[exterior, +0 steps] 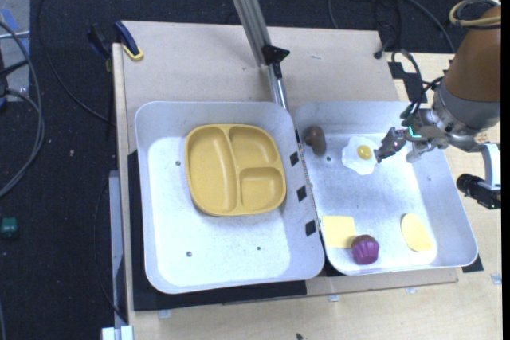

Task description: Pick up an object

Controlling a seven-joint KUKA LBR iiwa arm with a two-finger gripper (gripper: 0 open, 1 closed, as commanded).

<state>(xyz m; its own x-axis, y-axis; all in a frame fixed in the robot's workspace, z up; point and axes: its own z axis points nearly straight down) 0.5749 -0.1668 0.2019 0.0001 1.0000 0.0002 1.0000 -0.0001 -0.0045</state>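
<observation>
The arm reaches in from the right, its pincer (392, 146) low over the right bin (446, 207), just beside the fried egg toy (360, 155). Whether those fingers are spread or closed, I cannot tell; they are dark and small from this angle, and nothing shows between them.

The egg looks like the nearest candidate, lying flat near the bin's back half, with a brown rounded piece (316, 139) just to its left by the bin wall. Further forward sit a yellow square block (339, 231), a purple berry-like toy (365, 249) touching its corner, and a pale yellow oval (416, 232), well apart from the pincer.

To do this well, I'd say: centre over the egg before dropping, since it is thin and flat, and a low, level approach is needed to get fingertips under or around its edge. The brown piece, rounder and taller, may be the easier grip. The left bin (159, 171) holds a yellow divided plate (236, 170), out of play.
</observation>
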